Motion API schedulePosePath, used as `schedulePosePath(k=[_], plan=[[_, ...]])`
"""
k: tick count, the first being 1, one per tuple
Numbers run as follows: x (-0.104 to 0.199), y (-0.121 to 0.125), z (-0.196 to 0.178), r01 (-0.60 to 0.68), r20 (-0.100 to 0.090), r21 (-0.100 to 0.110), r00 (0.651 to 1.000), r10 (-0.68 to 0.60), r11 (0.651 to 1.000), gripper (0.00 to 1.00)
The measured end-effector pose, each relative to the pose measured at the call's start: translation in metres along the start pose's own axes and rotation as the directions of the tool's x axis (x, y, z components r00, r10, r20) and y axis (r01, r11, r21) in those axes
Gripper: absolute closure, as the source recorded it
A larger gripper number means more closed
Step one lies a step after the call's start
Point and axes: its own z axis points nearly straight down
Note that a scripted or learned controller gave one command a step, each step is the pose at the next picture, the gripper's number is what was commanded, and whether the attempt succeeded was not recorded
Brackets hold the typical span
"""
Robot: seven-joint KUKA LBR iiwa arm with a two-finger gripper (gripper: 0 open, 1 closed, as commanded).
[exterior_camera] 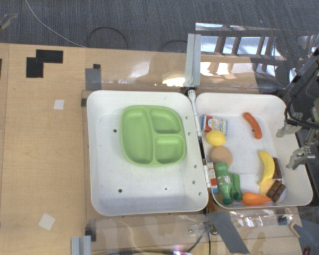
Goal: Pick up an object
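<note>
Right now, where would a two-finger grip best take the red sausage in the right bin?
Probably across the middle of the red sausage, from straight above. It lies flat and alone on the right bin floor, long and narrow, so fingers closing across its short width have open space either side.

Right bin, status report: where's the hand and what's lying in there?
Hand at right bin's right edge, holding nothing. Banana, hot dog, lemon, carrot all lying in bin. Green tray in left bin.

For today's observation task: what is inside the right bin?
The right bin holds a sausage, carton, lemon, brown ball, green bottles, banana, carrot and chocolate. Anything beneath them is hidden.
</note>
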Motion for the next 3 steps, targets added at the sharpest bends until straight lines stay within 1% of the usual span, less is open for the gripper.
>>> schedulePosePath(k=[1, 2, 3], plan=[[-0.008, 0.003, 0.167, 0.010, -0.014, -0.006, 1.000, -0.010, 1.000, 0.00], [-0.019, 0.042, 0.178, 0.079, 0.007, 0.002, 0.997, -0.079, 0.997, 0.00], [-0.102, 0.023, 0.181, -0.114, 0.006, -0.001, 0.994, 0.114, 0.994, 0.00]])
